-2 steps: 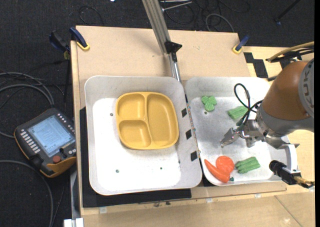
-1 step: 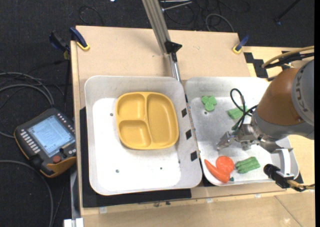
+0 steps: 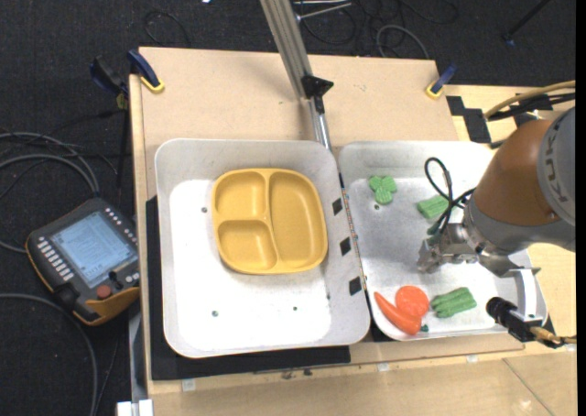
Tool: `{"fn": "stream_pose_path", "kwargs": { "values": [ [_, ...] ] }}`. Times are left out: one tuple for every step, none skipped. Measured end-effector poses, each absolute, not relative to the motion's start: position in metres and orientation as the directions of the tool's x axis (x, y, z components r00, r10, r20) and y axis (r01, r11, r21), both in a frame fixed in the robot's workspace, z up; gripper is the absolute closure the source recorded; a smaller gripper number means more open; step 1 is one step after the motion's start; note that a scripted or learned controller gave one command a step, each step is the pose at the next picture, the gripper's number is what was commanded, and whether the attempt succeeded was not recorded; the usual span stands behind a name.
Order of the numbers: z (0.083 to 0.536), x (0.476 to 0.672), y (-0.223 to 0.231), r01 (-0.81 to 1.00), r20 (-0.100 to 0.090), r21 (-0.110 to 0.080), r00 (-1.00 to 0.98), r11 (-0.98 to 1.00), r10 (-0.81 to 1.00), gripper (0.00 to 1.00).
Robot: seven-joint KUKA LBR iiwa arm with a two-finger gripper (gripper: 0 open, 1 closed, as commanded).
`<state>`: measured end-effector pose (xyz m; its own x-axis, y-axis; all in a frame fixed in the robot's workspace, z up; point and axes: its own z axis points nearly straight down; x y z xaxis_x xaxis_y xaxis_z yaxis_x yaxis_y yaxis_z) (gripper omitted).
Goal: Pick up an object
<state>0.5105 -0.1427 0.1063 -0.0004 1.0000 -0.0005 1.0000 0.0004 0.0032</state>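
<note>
Jaws [image 3: 435, 257] low over bare floor of right bin [image 3: 403, 222]; gap not readable, cannot tell. Candidates around: green pieces [image 3: 383, 188], [image 3: 430, 207], [image 3: 453, 301], orange-red toy [image 3: 406, 307] near front rim. Advice: centre over one piece, descend straight, avoid bin wall. Yellow tray [image 3: 270, 220] sits in left bin.

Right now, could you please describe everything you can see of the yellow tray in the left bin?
The yellow tray is a rounded-square dish that looks like plastic, split into three compartments: two smaller ones on the left and one long one on the right. It lies flat and upright in the upper middle of the left bin, resting on its floor. Nothing lies in it, and the gripper is away over the right bin.
</note>
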Motion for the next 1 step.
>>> {"fn": "stream_pose_path", "kwargs": {
  "values": [
    [0.1691, 0.5155, -0.1439, 1.000, -0.002, 0.007, -0.003, 0.003, 1.000, 1.00]
  ]
}}
